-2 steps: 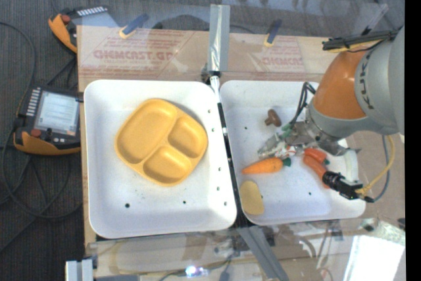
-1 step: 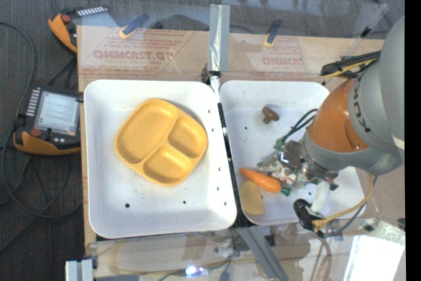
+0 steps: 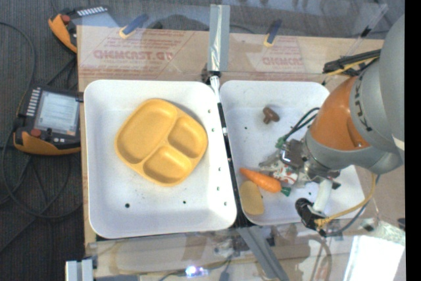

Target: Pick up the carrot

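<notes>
Orange carrot lies in the right bin, near its front-left part, green tip pointing right. Just below it, w/ edges about touching, a tan oval slice, maybe potato or bread. Small brown lump sits well apart toward the back. Gripper hovers just right of the carrot, w/ cables and bits of hardware crowding it; can't tell if fingers are spread or pressed together, and nothing visibly pinched. Arm's orange band covers the bin's right side. Left bin holds a yellow divided tray, 3 compartments. Handheld controller lies on the floor left of the desk.
</notes>
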Robot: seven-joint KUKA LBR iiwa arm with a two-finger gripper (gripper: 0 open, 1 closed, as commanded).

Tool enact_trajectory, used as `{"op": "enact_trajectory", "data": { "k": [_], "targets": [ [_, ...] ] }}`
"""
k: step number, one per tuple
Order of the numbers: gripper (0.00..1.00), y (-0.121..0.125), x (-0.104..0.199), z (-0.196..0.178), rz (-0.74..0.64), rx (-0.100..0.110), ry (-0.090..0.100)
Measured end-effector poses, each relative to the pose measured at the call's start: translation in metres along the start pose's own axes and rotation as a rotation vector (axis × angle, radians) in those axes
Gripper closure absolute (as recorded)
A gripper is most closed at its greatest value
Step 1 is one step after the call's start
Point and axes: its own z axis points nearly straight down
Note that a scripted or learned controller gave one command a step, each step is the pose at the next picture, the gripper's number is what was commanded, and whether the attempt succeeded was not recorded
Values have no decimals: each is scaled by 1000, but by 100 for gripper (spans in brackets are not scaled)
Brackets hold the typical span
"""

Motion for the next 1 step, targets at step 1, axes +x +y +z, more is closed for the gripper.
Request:
{"op": "enact_trajectory", "data": {
  "k": [1],
  "targets": [
    [100,-62,128,-84,51,19,-7]
  ]
}}
